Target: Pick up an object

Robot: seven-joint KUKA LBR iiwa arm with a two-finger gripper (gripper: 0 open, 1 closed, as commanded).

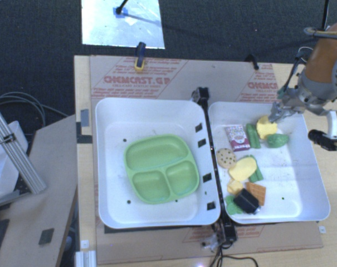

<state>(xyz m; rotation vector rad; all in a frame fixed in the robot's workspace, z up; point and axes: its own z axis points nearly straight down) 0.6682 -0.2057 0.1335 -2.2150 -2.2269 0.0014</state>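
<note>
The pincer (281, 111) is seen at the far right of the right bin (313, 177), poised just above a yellow toy piece (266, 128); whether it is apart or together cannot be told from this angle, and nothing is seen held in it.

The yellow piece lies at the far end of the bin, touching a green piece (277, 140) on its right and close to a small red-and-white packet (237, 136) on its left. It is judged to be a light, hollow plastic play-food item, stiff and smooth, so it is likely to slide or squirt out if pinched off-centre. A hold across its narrower middle is judged best, with the neighbouring green piece kept out of the closing path.

Further play food is clustered nearer in the bin: a cookie (226, 158), another yellow piece (243, 168) and a black block (247, 201). A green divided tray (161, 167) sits in the left bin (112, 149).
</note>
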